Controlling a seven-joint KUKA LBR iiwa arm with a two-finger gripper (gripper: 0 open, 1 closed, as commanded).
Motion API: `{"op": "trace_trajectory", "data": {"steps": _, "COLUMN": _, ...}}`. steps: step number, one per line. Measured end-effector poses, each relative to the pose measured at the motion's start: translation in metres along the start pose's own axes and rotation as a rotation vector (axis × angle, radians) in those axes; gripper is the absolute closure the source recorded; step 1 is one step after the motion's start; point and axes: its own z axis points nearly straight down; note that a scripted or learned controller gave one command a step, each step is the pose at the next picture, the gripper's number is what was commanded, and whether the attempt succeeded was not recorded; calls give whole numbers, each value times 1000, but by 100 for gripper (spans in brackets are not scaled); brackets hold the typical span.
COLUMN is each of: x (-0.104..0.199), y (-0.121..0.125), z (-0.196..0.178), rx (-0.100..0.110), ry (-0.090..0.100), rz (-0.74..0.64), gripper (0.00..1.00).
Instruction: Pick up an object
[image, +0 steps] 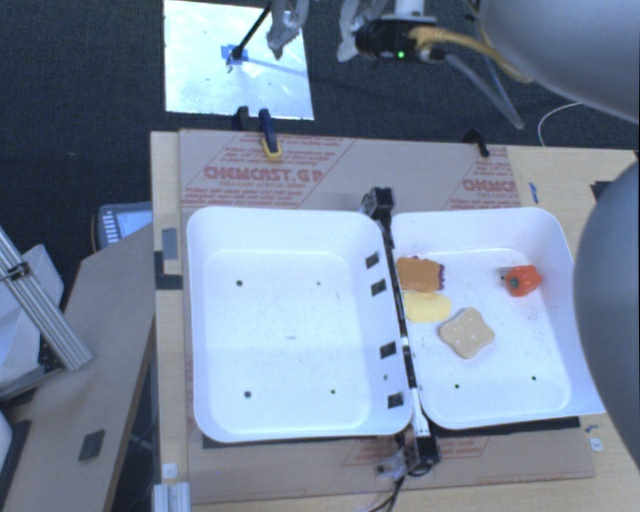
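Jaws unreadable, so you cannot tell their spread; gripper (318, 30) parked high beyond the bins, leaving toast (466, 332) and tomato (521, 280) untouched.

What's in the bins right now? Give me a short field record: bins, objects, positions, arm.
left bin: white, shallow, no objects seen in it
right bin: white, holds four small items
orange-brown piece: far left of right bin, by the divider
yellow flat piece: just in front of it, touching
tan bread-shaped piece: near the middle
orange-red item: far right part, apart from the others
arm: grey, blurred, at right edge
holding anything: cannot tell
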Motion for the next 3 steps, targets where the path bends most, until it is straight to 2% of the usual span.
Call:
{"op": "trace_trajectory", "data": {"steps": 1, "x": 0, "y": 0, "z": -11, "rx": -2, "ry": 1, "rz": -3, "gripper": 100}}
{"op": "trace_trajectory", "data": {"steps": 2, "x": 0, "y": 0, "z": -11, "rx": -2, "ry": 1, "rz": -4, "gripper": 0}}
{"op": "trace_trajectory", "data": {"steps": 3, "x": 1, "y": 0, "z": -23, "rx": -4, "ry": 2, "rz": -8, "gripper": 100}}
